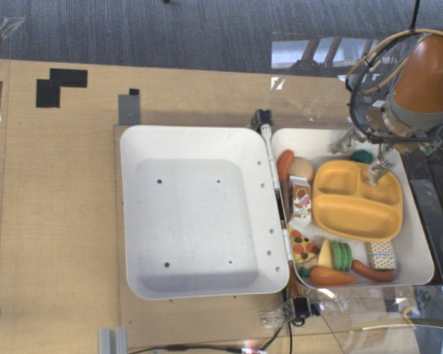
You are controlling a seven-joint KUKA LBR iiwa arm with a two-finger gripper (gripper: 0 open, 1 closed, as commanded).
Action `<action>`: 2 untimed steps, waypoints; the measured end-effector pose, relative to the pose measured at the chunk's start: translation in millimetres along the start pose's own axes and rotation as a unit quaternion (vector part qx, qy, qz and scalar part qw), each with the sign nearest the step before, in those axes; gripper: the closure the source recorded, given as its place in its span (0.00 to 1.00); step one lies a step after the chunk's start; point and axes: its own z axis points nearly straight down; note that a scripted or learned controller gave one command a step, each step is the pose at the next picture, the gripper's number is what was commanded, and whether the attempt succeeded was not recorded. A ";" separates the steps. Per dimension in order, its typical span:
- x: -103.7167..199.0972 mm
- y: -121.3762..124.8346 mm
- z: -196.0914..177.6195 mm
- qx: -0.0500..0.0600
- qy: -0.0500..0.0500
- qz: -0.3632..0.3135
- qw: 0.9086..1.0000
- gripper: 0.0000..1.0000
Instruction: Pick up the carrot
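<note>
The carrot (332, 276) is an orange tapered toy lying flat along the front wall of the right bin (421, 264), its tip pointing right. My gripper (360, 158) hangs over the back of that bin, well behind the carrot and across the yellow tray from it. Its two metal fingers (380, 169) stand spread apart, open. A small teal object (363, 155) lies between them, and the fingers are not closed on it.
A yellow divided tray (358, 212) fills the bin's middle. A red sausage (284, 165), a small carton (301, 199), a pizza slice (303, 246), a green vegetable (341, 255) and a second sausage (374, 271) crowd around the carrot. The left bin (133, 220) stands beside it.
</note>
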 end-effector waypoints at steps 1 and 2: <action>0.2 2.1 -1.7 -0.002 0.001 -0.008 1.000 0.00; -1.7 2.3 1.1 -0.003 0.000 -0.071 0.998 0.00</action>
